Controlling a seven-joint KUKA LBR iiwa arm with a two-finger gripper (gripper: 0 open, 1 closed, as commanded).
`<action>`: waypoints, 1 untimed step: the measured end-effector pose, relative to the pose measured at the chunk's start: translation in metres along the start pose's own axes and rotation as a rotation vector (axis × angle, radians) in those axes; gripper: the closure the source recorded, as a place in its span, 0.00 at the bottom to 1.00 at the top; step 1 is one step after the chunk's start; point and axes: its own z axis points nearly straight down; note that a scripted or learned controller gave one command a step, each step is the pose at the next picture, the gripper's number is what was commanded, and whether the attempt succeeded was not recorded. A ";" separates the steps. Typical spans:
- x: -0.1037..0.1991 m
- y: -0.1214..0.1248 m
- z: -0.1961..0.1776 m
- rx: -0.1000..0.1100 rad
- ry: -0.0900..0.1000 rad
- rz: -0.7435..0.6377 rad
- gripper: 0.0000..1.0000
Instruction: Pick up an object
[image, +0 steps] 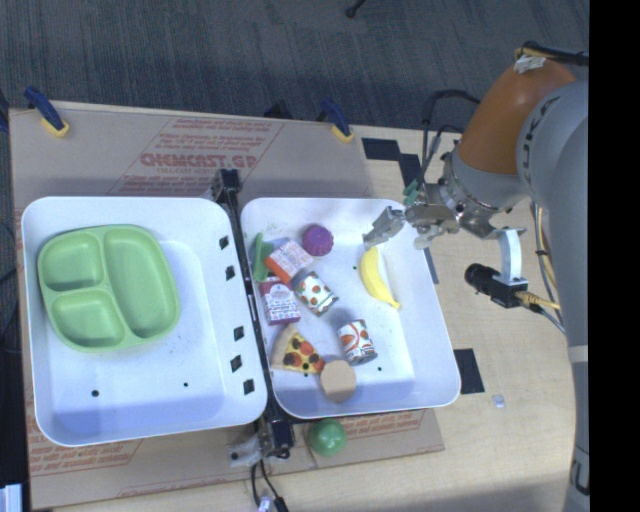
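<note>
Item one, the two-finger metal gripper (397, 226): we find it hanging over the upper right part of the right-hand shallow white bin (432, 345), its fingers spread apart with nothing between them. Item two, nearest candidate: a yellow plastic banana (377, 277), lying on the bin floor just below and slightly left of the fingertips in the camera view; its long axis runs from upper left to lower right, curving gently, so we judge a grasp across its short width would ask the wrist to turn its fingers square to that line. Item three, a small round purple fruit (318, 239), to the left of the gripper and well apart from the banana. Item four, a cluster further left and lower: an orange-red packet (288, 263), a small patterned can (316, 293), a second can with red markings (356, 341), a toy pizza slice (298, 353) and a tan round block (338, 380). Item five, a green ball (326, 437) outside the bin, on the cardboard at its near edge. Item six, a green divided plastic tray (105, 285) lying in the left-hand white bin (150, 400).
</note>
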 end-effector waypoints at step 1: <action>0.000 0.026 0.128 -0.001 0.000 -0.003 0.00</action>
